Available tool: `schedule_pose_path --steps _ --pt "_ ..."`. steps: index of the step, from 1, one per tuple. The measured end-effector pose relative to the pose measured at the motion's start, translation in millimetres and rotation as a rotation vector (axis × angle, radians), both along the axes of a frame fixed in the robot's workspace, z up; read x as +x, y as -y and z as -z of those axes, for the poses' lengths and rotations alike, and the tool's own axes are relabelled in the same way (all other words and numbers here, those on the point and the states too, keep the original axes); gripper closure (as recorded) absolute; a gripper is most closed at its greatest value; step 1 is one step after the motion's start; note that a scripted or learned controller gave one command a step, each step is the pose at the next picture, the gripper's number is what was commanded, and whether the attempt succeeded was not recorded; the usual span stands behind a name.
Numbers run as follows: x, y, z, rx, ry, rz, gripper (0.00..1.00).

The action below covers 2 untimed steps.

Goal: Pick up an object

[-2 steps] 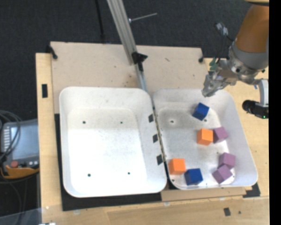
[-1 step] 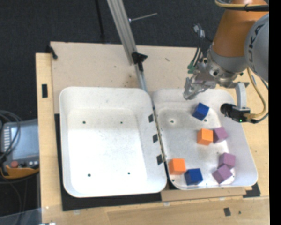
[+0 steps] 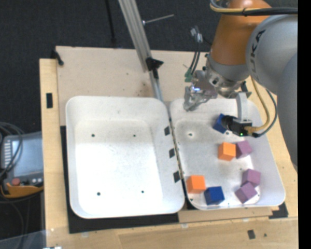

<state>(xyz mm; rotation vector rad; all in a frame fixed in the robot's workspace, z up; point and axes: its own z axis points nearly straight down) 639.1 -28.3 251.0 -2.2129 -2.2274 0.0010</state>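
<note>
Hovering over right bin's (image 3: 186,139) far corner, metal gripper (image 3: 193,104); grip state unclear; matte cubes nearby.

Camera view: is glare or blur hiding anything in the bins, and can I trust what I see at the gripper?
Camera view: the left bin is bright and washed out, little surface detail; blocks in the right bin read clearly, like the orange cube and blue cube; the gripper is soft, small and hard to make out.
</note>
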Motion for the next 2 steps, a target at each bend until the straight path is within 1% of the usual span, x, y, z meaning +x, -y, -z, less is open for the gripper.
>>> schedule_pose_path --steps 1,2 --pt "1 -52 13 0.0 -0.001 0.0 1.0" --pt "4 -114 13 0.001 0.003 -0.002 1.0"
